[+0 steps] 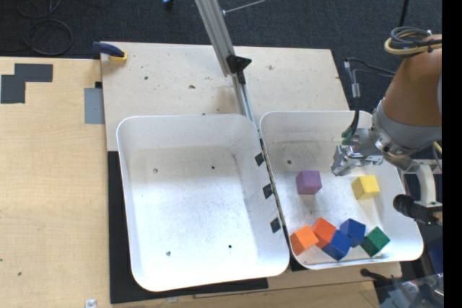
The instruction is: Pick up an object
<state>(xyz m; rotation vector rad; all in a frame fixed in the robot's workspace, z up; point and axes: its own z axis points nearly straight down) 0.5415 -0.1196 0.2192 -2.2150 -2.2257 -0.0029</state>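
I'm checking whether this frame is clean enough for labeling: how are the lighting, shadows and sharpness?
Camera view: even, soft light with no harsh glare on the white bins; the cubes cast only faint shadows, as beside the purple cube; the image is low in resolution, so the gripper looks slightly blurred and its details are hard to read.

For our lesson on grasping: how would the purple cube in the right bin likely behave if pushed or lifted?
The purple cube looks rigid with flat faces, so it should probably slide, not roll. It seems small, so likely light. It sits apart from the yellow cube, so a nudge should not disturb others.
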